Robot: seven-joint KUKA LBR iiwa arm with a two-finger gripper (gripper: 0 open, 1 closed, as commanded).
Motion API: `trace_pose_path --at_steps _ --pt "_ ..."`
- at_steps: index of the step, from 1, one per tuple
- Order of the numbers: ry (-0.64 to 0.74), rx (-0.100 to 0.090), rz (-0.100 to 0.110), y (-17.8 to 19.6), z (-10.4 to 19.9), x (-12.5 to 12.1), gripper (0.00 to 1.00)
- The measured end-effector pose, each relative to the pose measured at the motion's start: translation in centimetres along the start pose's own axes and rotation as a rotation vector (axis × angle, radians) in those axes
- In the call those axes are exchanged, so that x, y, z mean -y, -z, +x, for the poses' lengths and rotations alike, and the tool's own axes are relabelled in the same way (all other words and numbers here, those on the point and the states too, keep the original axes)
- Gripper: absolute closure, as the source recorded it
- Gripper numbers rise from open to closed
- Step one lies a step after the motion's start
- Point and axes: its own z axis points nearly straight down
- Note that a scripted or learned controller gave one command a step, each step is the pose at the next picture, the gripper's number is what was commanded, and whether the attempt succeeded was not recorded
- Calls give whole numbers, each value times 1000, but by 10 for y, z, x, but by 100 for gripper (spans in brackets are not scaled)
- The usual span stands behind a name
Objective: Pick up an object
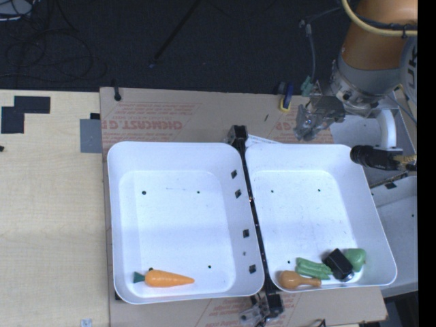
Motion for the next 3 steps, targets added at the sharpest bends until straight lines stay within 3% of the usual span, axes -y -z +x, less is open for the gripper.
trace_pose_path --at_steps 1,2,3 --pt "1 -1 4 1 32 17 100" --pt "1 1 1 1 24 -15 100" --pt "5 -2 -1 50 91 19 100"
